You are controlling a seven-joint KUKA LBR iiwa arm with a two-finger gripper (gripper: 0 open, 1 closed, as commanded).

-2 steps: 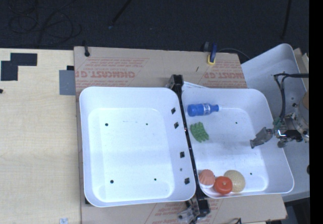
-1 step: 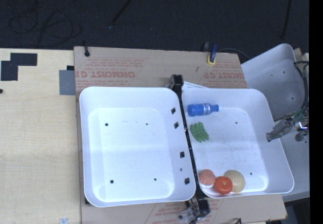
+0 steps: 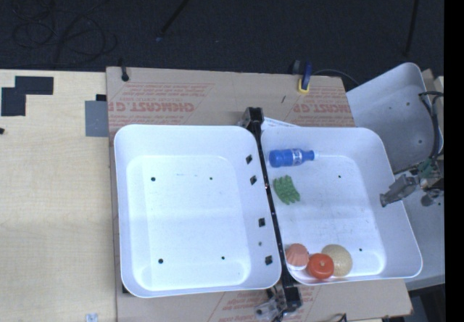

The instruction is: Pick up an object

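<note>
The right bin [image 3: 377, 143] holds several small objects. A blue bottle [image 3: 291, 157] lies on its side near the bin's back left. Just in front of it sits a green knobbly piece [image 3: 286, 189]. In the front left corner a peach and white round item [image 3: 296, 256], a red round item [image 3: 320, 265] and a tan ball [image 3: 338, 258] crowd together. My gripper [image 3: 394, 193] hangs at the bin's right rim, apart from all of these, with nothing visibly in it.
The left bin [image 3: 127, 168] stands beside the right one, with a black divider strip [image 3: 262, 190] between them. Both rest on a cardboard sheet [image 3: 181, 99]. A grey curved panel [image 3: 395, 99] stands at the back right.
</note>
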